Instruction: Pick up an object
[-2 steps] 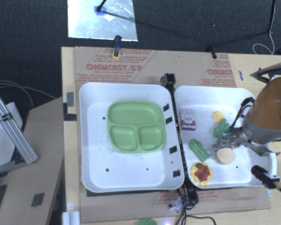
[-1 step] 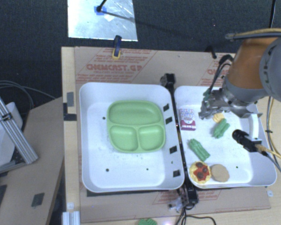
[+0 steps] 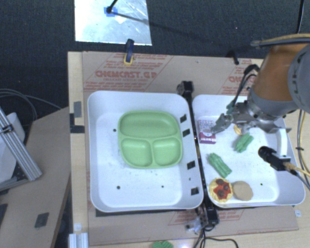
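Green three-compartment plate (image 3: pixel 148 139) in the left white bin (image 3: pixel 101 154).

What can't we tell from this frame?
- Gripper: finger state unreadable in the camera view, too small and blurred.
- Red-and-white packet: the gripper covers its right side; print too small to read.
- Yellow piece: partly under the wrist, identity unclear.
- Arm: cut off by the right edge.

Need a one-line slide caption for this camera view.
Gripper over the right bin, near toy food; green tray in the left bin.
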